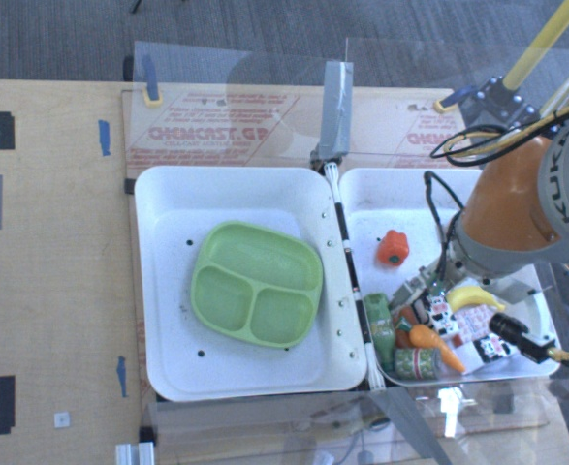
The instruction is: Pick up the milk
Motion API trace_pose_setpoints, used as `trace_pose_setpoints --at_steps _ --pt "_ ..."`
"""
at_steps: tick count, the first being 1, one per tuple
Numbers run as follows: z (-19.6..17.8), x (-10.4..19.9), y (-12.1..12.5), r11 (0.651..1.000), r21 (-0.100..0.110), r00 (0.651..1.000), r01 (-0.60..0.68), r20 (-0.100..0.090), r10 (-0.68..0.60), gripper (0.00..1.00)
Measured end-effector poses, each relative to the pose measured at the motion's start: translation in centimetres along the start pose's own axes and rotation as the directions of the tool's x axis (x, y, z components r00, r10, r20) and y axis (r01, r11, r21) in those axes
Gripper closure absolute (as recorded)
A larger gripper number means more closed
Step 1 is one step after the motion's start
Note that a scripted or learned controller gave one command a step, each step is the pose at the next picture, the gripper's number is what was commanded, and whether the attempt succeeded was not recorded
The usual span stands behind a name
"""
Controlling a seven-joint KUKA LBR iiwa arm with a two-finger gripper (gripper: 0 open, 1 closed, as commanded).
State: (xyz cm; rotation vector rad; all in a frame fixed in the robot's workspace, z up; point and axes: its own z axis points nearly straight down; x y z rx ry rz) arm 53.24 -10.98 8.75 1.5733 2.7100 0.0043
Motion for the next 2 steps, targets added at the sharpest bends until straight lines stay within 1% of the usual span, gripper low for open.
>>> trace_pose_setpoints --at_steps 1,2 --pt "-1.1 -0.1 0.2 1.0 -0.006 1.0 -0.001 0.004 0.001 1.0" --pt "-10.4 5.2 3.5 0.982 0.006 0.982 -0.189 -0.003 0.189 1.0"
